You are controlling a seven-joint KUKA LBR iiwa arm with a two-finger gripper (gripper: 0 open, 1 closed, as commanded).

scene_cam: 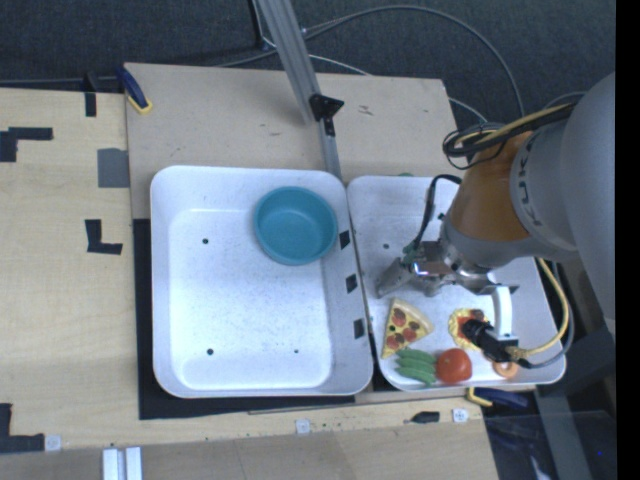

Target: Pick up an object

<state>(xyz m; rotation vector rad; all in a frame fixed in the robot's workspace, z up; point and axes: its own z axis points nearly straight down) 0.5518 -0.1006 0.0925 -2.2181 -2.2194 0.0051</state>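
**White bins, a blue bowl, and a claw low over the toy food**

White plastic makes up both bins on the desk (200,118). The left bin (190,298) carries a blue bowl (295,225) near its upper right corner, well apart from the arm's work. The right bin (375,208) gathers the small things along its near edge: a pizza slice (405,325), a green vegetable (417,367) below it, a red tomato (454,365) just beside that, and a yellow and red piece (466,323) further right. The claw (400,276) sits low just above the pizza slice, likely lined up to take it. I cannot tell whether it is apart or together, and nothing is visibly caught in it.
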